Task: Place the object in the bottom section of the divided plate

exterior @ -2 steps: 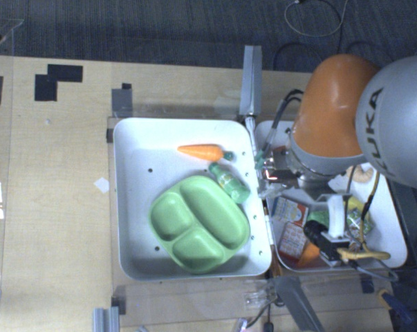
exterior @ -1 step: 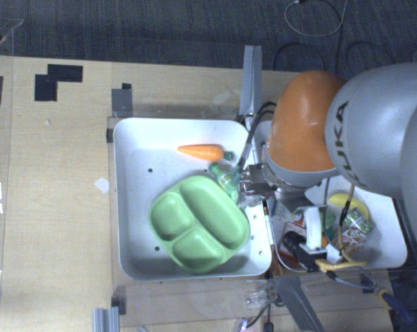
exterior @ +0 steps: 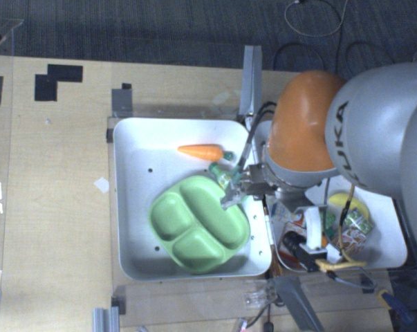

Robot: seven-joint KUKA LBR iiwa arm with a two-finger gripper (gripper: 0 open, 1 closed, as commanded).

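A light green divided plate [exterior: 175,217] with three sections lies tilted in the left white bin [exterior: 135,185]; nothing lies in any section. An orange carrot [exterior: 198,152] with a green leafy top rests on the bin floor just behind the plate, its top pointing right. My gripper [exterior: 232,187] hangs over the plate's far right rim, close to the carrot's green end. Small greenish bits show beside the gripper, and I cannot make out whether anything is held.
The grey arm with its orange band covers much of the right bin [exterior: 396,246]. Beneath it lie a yellow object [exterior: 345,201], a colourful packet [exterior: 359,224], a red and white item [exterior: 312,231] and a dark bowl [exterior: 290,249]. Metal posts stand at the bin corners.
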